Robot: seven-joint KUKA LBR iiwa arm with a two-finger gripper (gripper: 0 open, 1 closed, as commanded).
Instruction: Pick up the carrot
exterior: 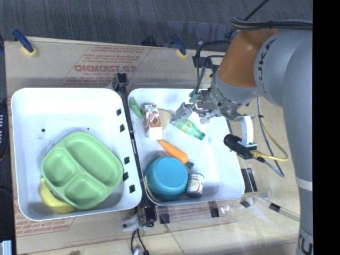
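The orange carrot (pixel 173 150) lies in the right bin (pixel 226 161), tilted, its thick end touching the rim of a blue bowl (pixel 166 178). My gripper (pixel 192 115) hangs over the back middle of that bin, up and to the right of the carrot and apart from it. Its fingers (pixel 180 112) look spread open. Just beneath them lies a clear green bottle (pixel 191 129); nothing shows gripped between them.
A red and white carton (pixel 152 121) and a green vegetable (pixel 135 108) lie left of the gripper. A small can (pixel 195 184) stands by the bowl. The left bin (pixel 21 142) holds a green divided plate (pixel 82 169) over a yellow item (pixel 50 201).
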